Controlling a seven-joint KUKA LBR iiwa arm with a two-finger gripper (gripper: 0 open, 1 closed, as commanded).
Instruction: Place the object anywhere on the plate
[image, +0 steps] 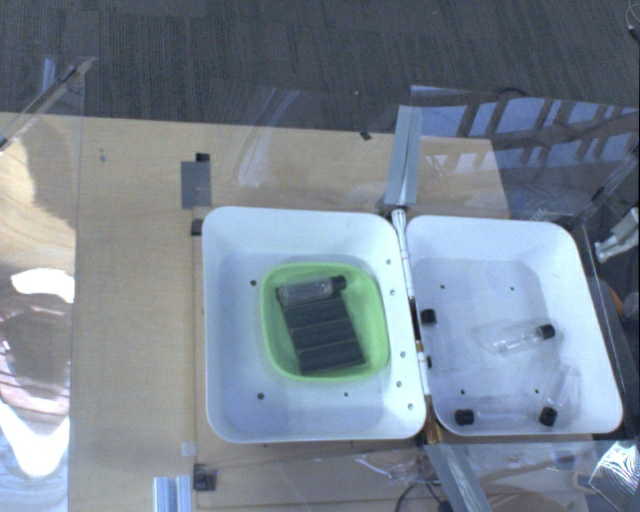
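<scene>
A square green plate (272, 335) sits in the middle of the left white bin (222, 400). On the plate lies a dark grey ridged block (325, 337). A clear vial with a black cap (308, 290) lies along the plate's far side, touching the block's upper end. In the right white bin (560, 250) lie three more clear, black-capped vials: one in the middle (515, 337), one along the near wall (492, 413) and one at the near right (560, 392). They are see-through and hard to make out against the white floor.
A small black piece (428, 317) lies by the right bin's left wall. A grey metal bar (403, 160) stands behind the seam between the bins. Bare wooden bench (120, 300) stretches to the left of the bins.
</scene>
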